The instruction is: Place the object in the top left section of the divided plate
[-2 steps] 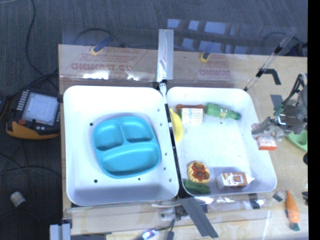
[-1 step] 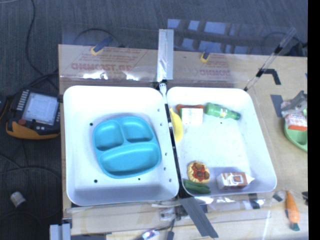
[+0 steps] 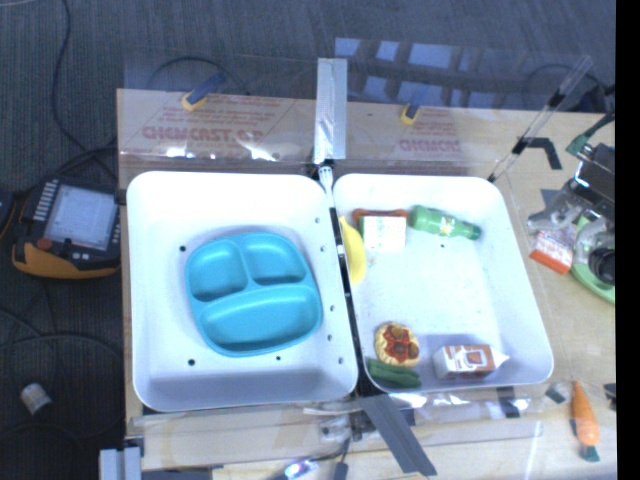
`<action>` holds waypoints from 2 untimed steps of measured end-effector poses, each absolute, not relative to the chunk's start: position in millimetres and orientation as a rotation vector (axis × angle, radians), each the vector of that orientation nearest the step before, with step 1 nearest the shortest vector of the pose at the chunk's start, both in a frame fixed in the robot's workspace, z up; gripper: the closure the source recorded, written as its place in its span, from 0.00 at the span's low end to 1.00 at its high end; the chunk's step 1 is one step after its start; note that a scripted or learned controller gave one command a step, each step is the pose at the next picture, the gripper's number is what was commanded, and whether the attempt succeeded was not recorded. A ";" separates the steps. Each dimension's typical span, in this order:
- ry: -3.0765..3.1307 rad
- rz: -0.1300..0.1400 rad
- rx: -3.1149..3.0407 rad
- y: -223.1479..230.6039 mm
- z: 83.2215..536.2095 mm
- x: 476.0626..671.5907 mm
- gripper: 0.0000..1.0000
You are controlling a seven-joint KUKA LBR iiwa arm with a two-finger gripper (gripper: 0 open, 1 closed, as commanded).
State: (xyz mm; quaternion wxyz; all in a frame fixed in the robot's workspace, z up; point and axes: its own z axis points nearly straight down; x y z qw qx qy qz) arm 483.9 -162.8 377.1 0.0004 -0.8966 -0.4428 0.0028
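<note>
A light blue divided plate (image 3: 255, 293) lies in the left white bin (image 3: 150, 268), with two small sections at its far side and one large section at its near side. Its top left section (image 3: 214, 272) holds nothing. The right bin (image 3: 510, 288) holds a green bottle (image 3: 445, 224), a white box (image 3: 383, 234), a yellow banana (image 3: 351, 250) against the divider, a small pizza piece (image 3: 397, 343), a green vegetable (image 3: 393, 374) and a small orange and white carton (image 3: 466, 359).
Loose items crowd the bench at the right: an orange and white packet (image 3: 552, 249), a green object (image 3: 598, 273) and a carrot (image 3: 585, 425). A handheld screen unit (image 3: 72, 226) lies on the floor at the left. Clear panels stand behind the bins.
</note>
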 end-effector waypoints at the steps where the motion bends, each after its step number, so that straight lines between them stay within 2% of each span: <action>1: -1.077 0.007 -2.953 -188.6 430.7 483.8 1.00; 2: -0.437 0.009 -3.113 -219.6 433.1 483.7 1.00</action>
